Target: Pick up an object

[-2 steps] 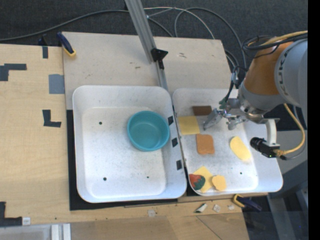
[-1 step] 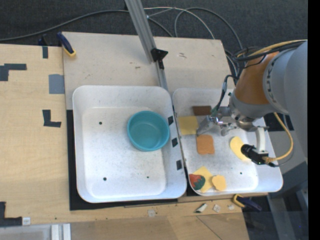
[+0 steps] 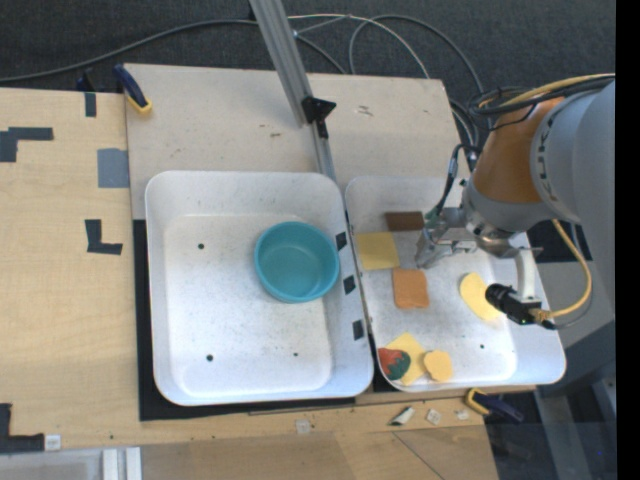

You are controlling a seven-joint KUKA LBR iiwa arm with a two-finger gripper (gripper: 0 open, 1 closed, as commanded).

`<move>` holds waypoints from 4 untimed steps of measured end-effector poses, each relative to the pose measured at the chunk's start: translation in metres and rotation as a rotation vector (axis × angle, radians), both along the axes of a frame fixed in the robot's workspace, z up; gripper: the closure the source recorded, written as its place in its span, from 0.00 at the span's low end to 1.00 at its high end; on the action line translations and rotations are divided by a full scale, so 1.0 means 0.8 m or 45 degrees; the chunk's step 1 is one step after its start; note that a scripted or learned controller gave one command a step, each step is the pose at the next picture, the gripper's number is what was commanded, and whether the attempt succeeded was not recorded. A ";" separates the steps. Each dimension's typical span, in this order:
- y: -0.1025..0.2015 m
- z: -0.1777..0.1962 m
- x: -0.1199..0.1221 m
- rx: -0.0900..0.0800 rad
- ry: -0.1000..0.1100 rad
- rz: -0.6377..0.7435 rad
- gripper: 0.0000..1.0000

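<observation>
Pincer (image 3: 428,253), fingers slightly parted and empty, hovers by the orange block (image 3: 410,289); better centre over it, then descend squarely.

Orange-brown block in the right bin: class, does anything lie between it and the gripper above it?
Nothing visible does. The gripper sits just above and right of the orange-brown block, with bare bin floor between them.

Even bright light, soft shadows, slight blur
</observation>
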State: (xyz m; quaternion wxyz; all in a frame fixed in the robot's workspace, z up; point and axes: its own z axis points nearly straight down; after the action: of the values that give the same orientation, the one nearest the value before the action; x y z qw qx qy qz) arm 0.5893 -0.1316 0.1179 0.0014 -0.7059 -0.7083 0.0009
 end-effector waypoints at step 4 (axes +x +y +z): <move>0.140 0.117 0.041 0.001 -0.003 0.005 1.00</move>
State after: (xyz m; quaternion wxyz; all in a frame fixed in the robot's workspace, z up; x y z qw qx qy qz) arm 0.6220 -0.0199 0.2117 0.0009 -0.7045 -0.7097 -0.0002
